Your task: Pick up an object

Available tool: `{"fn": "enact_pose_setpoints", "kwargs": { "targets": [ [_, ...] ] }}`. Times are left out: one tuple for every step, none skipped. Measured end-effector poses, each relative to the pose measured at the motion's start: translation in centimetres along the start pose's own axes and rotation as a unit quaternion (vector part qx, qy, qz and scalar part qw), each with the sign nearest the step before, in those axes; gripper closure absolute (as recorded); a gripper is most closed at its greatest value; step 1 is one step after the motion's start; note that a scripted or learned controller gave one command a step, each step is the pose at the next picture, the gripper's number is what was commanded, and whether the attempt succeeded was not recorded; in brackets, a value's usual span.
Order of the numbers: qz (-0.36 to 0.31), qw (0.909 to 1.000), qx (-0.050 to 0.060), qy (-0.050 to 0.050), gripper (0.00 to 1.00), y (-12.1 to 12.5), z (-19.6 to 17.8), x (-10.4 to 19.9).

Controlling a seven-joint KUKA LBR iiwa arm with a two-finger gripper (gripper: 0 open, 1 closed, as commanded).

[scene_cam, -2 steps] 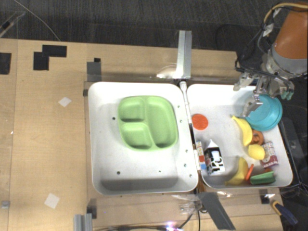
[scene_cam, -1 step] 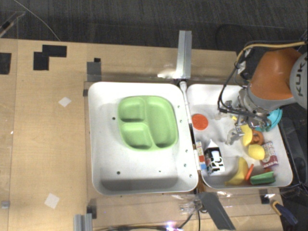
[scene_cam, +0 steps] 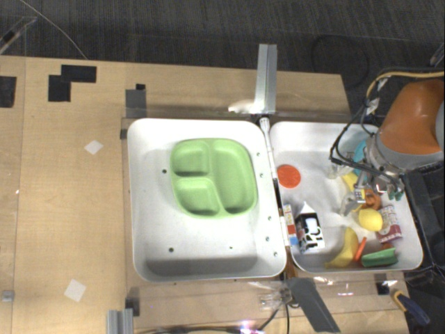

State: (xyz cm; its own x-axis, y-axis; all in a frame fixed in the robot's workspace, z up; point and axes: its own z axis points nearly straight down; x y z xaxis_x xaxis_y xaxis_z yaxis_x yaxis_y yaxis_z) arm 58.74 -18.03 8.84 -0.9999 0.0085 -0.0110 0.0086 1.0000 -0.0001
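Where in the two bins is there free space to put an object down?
Left bin: bare floor along the front and left wall, around the green tray. Right bin: bare patch at the back, behind the orange disc. Crowded: the front right, with lemon, banana and gripper.

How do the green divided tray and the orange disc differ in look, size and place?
The green divided tray is far larger than the orange disc. The tray is squarish with three compartments; the disc is round and plain. The tray lies in the left bin, the disc in the right bin. Both lie flat.
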Motion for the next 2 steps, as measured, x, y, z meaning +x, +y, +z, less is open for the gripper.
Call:
{"fn": "enact_pose_setpoints", "kwargs": {
  "targets": [
    [0.095,0.9955,0.001,-0.002,0.0,2.6,-0.1,3.5],
    [-0.012,0.9999,0.001,0.001,0.0,-2.4,0.1,-0.9]
  ]
}}
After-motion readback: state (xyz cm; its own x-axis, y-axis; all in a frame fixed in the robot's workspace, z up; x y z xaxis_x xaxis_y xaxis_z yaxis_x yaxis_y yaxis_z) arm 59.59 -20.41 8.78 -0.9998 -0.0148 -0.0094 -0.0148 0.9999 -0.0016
